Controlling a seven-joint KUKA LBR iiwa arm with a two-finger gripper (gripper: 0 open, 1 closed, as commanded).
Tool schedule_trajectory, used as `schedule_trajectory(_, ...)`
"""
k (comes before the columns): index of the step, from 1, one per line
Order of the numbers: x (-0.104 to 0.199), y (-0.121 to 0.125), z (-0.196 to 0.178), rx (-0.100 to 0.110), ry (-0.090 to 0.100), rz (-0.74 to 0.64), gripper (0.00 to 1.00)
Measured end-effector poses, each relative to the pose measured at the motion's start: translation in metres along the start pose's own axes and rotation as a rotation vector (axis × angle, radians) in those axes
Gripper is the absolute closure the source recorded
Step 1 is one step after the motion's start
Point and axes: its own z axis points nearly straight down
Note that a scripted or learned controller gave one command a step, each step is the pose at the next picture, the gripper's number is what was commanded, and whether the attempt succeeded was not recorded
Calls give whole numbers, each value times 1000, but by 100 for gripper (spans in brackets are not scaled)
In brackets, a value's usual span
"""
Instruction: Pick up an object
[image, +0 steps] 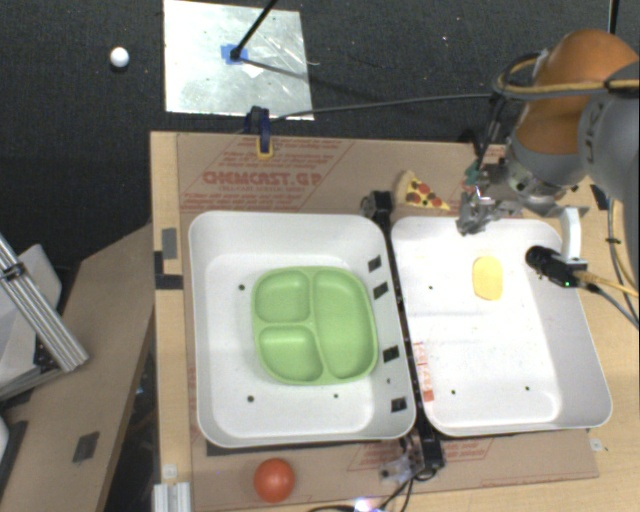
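Camera view: pizza toy (424, 192) beside fingers (478, 212), yellow object (487, 277) apart.

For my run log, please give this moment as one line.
phase: approach | gripper: above right white bin, far edge | target: small yellow oval object, not held | left bin: green divided tray

The arm (590, 110) is grey, with a rounded orange band (575, 80) bulging just above the wrist. Thin dark cables loop over the orange band's upper left side, and one long dark line stretches away from the band toward the left. Below the band the wrist narrows into a pale grey metal collar. The gripper (475, 215) below and left of the band is small, dull silver, built of tangled metal parts. Right of the gripper, a white bracket carries a black module (550, 262) with a tiny green light and a yellowish lead.
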Motion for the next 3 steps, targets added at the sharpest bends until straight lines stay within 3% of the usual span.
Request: schedule_trajectory(3, 159, -52, -15, 8, 3, -6, 100)
